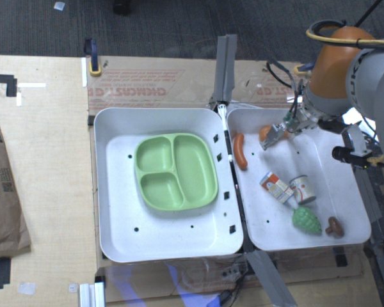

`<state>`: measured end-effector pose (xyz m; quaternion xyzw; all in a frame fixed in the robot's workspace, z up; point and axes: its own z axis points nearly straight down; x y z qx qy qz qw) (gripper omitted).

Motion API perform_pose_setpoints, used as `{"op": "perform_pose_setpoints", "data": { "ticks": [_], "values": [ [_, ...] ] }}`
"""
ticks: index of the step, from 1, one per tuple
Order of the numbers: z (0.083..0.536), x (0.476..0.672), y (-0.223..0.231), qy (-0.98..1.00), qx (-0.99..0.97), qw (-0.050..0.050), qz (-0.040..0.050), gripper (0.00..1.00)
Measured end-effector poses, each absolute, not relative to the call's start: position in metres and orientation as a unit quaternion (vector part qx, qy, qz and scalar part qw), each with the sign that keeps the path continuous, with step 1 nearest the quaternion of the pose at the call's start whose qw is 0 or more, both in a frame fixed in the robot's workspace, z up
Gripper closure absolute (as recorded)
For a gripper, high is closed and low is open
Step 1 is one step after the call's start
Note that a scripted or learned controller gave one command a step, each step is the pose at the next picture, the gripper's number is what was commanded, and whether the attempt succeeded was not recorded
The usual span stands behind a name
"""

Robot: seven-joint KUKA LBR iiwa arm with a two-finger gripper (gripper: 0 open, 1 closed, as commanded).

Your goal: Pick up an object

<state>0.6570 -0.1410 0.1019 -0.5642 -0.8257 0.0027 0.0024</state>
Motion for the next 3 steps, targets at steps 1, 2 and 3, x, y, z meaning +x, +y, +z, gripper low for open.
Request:
{"op": "perform_pose_setpoints", "data": {
  "ticks": [1,2,3],
  "values": [
    [0.091,0.560,-0.158,-0.802,-0.597,0.001,0.0003,0.00],
    [0.091,0.489,-0.167,-0.684,-0.729,0.002,0.0006,0.00],
    [0.091,0.527,-0.196,-0.723,-0.691,0.000,0.0001,0.00]
  ]
}}
